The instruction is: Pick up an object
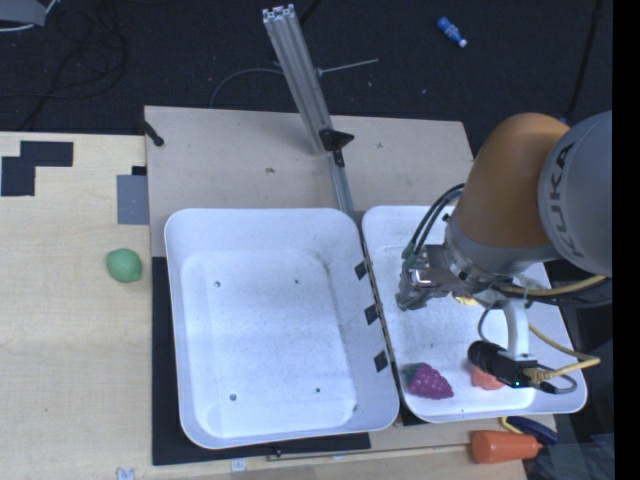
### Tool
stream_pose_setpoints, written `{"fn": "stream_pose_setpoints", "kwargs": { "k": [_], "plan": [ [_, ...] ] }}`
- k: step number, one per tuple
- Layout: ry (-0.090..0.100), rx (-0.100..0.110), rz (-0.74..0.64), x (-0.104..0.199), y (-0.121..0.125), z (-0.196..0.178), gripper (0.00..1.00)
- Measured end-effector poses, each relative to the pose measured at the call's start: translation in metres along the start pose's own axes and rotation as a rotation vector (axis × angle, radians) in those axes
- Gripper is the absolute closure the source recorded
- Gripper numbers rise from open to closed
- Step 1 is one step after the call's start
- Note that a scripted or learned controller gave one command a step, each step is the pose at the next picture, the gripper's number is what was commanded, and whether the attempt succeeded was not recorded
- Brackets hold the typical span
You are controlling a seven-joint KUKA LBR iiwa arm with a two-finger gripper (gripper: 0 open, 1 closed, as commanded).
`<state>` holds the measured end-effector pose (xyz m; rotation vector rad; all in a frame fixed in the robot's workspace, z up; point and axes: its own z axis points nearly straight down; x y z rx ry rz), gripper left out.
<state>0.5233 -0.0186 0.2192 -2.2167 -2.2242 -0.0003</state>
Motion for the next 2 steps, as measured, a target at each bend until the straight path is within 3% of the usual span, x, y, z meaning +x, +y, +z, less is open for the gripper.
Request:
{"fn": "stream_pose_setpoints", "kwargs": {
  "k": [2],
  "plan": [
    [-0.001, -0.001, 0.001, 0.106, -0.019, -0.008, 1.0]
  ]
}}
